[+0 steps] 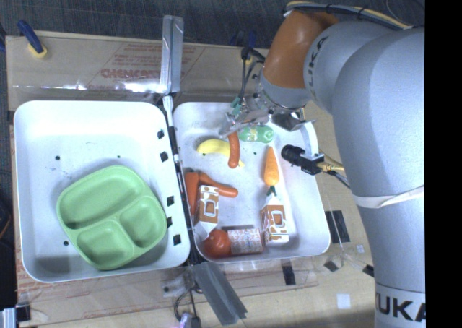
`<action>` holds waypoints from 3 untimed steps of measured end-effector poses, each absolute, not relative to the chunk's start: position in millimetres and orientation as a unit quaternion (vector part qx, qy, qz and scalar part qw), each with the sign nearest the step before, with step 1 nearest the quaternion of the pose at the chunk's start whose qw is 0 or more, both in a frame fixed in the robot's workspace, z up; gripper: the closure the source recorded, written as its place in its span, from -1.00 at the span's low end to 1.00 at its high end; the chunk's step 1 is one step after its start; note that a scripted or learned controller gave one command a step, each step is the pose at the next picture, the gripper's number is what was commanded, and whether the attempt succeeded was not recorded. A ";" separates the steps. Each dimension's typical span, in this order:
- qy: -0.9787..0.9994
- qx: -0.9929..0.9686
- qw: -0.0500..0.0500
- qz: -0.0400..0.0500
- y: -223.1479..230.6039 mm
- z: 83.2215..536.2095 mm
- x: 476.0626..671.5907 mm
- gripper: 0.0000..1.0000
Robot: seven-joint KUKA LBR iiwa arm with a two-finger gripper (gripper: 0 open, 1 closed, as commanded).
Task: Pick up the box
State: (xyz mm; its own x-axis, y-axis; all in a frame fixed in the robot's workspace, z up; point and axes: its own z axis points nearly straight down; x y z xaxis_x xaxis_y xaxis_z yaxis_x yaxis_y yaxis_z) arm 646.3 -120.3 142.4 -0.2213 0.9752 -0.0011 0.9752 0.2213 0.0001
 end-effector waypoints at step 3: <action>0.676 0.737 0.000 0.000 -156.5 139.4 645.5 1.00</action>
State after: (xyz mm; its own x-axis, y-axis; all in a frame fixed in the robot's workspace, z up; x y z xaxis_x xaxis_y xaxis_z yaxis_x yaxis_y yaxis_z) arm 645.5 -156.5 139.4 0.0870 0.9962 -0.0001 0.9962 -0.0870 0.0004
